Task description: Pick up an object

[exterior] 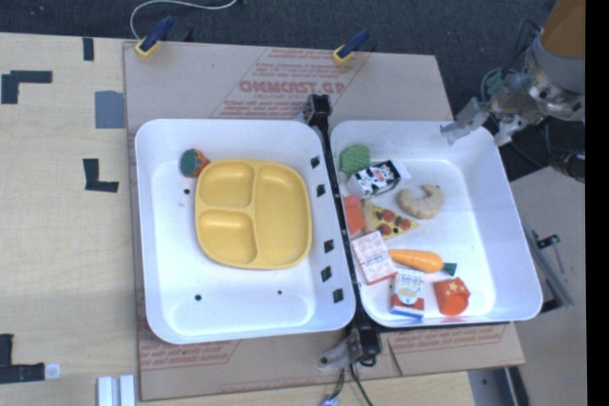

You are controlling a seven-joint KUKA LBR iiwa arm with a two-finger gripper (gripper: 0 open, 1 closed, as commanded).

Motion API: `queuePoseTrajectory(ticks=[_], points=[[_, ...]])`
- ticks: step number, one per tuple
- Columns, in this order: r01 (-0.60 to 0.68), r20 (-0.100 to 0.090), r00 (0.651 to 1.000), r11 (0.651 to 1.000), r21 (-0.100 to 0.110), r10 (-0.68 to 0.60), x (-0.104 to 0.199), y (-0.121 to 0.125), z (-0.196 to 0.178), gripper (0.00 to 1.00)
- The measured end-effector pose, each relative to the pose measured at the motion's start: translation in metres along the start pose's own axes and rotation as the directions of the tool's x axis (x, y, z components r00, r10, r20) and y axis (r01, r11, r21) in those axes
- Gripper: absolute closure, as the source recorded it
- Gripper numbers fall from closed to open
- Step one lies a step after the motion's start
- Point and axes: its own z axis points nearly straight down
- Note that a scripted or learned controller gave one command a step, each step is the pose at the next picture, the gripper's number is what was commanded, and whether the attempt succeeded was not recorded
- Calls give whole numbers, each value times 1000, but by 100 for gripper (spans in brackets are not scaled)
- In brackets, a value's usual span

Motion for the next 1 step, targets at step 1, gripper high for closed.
queuePoseTrajectory(ticks=[1], points=[[2, -2, 1000, 1000, -3, -2, 74, -11, 119, 0]])
